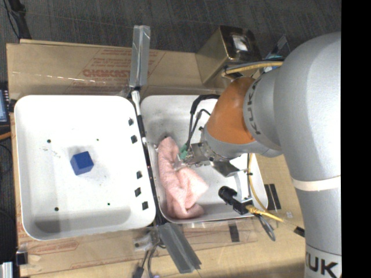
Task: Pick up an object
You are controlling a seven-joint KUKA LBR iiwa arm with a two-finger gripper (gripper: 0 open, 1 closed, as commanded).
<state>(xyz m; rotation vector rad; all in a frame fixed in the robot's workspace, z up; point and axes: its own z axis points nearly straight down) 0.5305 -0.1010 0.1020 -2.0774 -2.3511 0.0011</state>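
A grey KUKA arm with an orange band reaches down into the right bin (152,112), its gripper (188,157) pressed at the upper middle of a crumpled pink cloth (178,181) that lies along the bin's left wall, just beside the divider between the two bins.

The likeliest failure, judged from this pose, is a pinch that catches only a thin fold: soft fabric of this kind tends to slide free as the wrist lifts, and the bulk of the cloth sits below the contact point, toward the bin's near edge. A second hazard is the wall itself (the cloth is bunched close against it), which leaves little room for a finger on that side. Loose cables trailing from the wrist over the bin's right side could also snag.

The gripper touches the cloth, but the wrist hides its tip, so how wide it stands, or whether fabric sits inside it, cannot be told.

A small blue cube (82,162) rests near the middle of the left bin (35,106), well apart from the cloth.
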